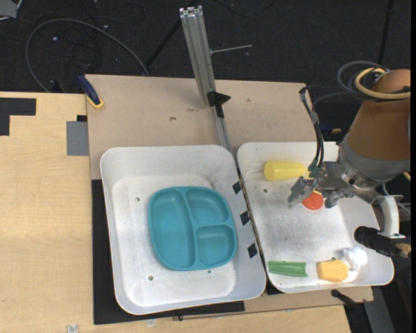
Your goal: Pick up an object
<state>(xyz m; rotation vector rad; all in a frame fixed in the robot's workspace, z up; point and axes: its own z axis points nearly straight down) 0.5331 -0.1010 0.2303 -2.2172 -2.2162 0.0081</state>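
A pale wooden bench carries two shallow white plastic bins side by side, their rounded rims almost touching at the middle. The left bin holds a smooth teal divided plate, oblong with three compartments, lying flat near the centre with bare white floor all around it. The grey arm, banded in orange, reaches in over the far right corner of the right bin, whose floor is scuffed grey. Its gripper hangs low over a small orange-red rounded object, fingers spread either side of it; whether they touch it cannot be told. Just behind lies a yellow cylindrical object. Along the near rim rest a flat green piece and a yellow block, well apart from the gripper.
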